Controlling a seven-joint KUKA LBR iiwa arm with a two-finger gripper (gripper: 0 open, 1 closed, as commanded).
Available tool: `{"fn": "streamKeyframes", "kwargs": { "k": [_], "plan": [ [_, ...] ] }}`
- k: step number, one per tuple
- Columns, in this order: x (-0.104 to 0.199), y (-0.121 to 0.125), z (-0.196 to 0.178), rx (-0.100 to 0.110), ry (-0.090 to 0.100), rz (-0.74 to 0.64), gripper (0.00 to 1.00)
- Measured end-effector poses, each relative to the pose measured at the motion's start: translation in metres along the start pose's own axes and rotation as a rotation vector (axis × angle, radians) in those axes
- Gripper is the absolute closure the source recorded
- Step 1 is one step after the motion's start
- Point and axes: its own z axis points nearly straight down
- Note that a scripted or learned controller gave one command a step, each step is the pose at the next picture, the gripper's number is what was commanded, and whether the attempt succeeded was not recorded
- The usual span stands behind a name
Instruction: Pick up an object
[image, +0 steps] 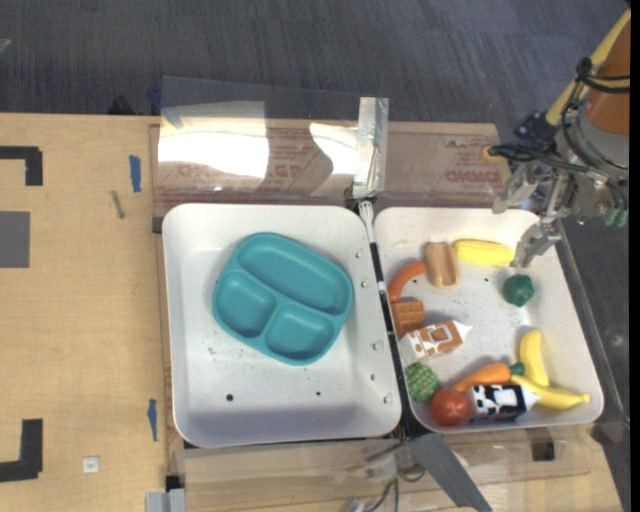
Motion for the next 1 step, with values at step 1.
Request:
{"fn": "streamKeyframes", "kwargs": {
  "k": [1],
  "plan": [
    [0.0379,-0.0484,0.1635,-0.001,0.005,-0.032,0.0]
  ]
}}
